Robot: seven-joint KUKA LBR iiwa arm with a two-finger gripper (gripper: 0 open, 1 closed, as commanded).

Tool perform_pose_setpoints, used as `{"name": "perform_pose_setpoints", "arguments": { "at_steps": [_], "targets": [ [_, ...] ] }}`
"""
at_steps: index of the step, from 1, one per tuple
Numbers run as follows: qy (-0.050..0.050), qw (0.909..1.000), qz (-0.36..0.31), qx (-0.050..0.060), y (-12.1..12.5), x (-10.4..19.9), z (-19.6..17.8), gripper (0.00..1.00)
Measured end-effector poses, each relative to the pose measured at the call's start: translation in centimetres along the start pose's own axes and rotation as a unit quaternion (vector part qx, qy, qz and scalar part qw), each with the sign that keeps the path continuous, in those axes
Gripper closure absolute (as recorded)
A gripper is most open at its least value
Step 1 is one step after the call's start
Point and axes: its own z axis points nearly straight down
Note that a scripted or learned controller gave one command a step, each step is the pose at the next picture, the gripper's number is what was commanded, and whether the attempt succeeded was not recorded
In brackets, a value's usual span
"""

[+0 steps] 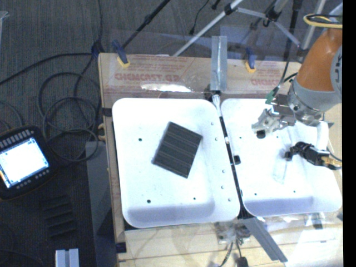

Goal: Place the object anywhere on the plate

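One dark ribbed slab (177, 149) lies flat near the middle of the left bin (136, 196), turned at a slant to the bin's walls and apart from all of them; it is rectangular, charcoal to black, with fine parallel ridges running along its length. The left bin's white floor around it is bare but for a few small dark dots. Just beside it, across a thin dark seam, sits the right bin (311, 202), where the hand (266, 124) hangs over the far left part, well apart from the slab; whether it is spread or pressed together I cannot tell. A faint translucent shape (280, 171) in the right bin is too dim to name. The arm (321, 57), with its orange band, enters from the right. Both bins rest on a pale tabletop (167, 75) with red lettering and two clamps (120, 55) at its far edge. Around it lie grey carpet (44, 32), looping black cables (61, 113), a lit handheld screen (21, 161) and metal stand legs (250, 1)
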Motion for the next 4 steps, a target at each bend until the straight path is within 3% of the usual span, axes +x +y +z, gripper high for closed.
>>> {"name": "perform_pose_setpoints", "arguments": {
  "at_steps": [1, 2, 3, 4],
  "targets": [
    [0.002, 0.9908, -0.135, 0.000, 0.4, 9.1, 2.3, 1.00],
    [0.001, 0.9830, -0.183, -0.001, 0.4, 14.9, 2.3, 1.00],
    [0.002, 0.9831, -0.183, -0.001, 0.4, 14.9, 2.3, 0.00],
    [0.002, 0.9834, -0.181, -0.001, -0.7, 12.6, -0.6, 0.00]
  ]
}}
